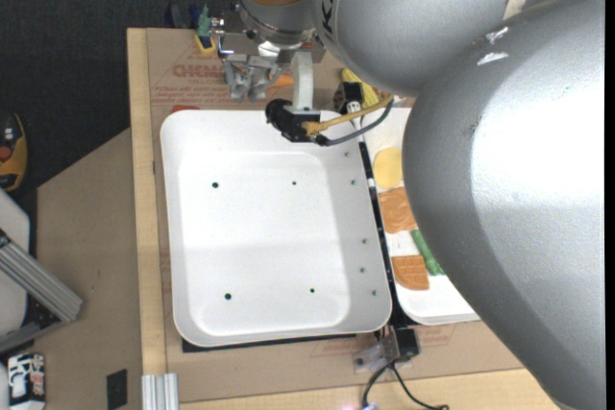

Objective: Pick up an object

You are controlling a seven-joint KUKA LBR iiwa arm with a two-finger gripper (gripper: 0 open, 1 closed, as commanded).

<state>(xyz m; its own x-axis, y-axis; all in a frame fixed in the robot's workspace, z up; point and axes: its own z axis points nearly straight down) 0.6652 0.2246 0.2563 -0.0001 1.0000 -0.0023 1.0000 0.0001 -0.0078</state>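
Hand [252, 77] sits above the far rim of the left bin [259, 235], and I cannot tell its state from this angle. What I could pick up, some flat orange and yellow objects [396, 206], lies in the right bin [432, 307], mostly under the arm [461, 43], so my worry is a blind reach clipping the divide between bins. Open room is all on the left, over bare white floor.
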